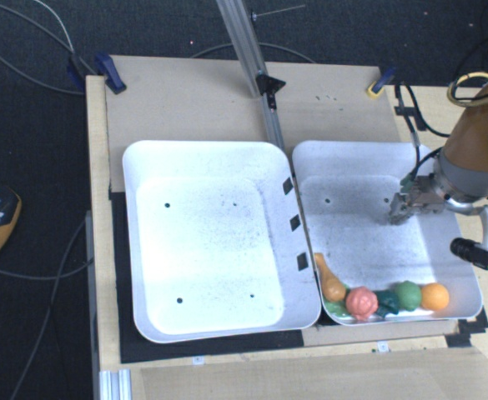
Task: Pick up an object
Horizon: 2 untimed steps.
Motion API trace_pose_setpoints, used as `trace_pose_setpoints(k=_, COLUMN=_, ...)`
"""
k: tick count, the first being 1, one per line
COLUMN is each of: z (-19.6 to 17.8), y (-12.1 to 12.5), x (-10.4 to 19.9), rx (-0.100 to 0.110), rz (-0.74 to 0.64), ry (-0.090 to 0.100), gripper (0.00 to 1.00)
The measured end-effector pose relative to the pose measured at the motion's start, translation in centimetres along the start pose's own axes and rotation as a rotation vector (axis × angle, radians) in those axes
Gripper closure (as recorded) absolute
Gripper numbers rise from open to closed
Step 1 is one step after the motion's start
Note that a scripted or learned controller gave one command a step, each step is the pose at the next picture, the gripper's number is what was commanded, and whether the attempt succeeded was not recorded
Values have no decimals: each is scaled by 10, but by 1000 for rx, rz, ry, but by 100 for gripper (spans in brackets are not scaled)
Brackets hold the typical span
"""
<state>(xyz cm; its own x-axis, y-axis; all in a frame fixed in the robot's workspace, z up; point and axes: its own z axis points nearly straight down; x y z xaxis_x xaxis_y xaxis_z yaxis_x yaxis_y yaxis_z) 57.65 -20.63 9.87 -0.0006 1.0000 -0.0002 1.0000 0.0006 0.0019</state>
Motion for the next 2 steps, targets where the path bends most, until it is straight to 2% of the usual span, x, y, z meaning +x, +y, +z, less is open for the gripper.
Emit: trace_pose_setpoints(k=2, z=-106, y=-7, x=7, rx=-2, rz=0, ry=-1, gripper=100)
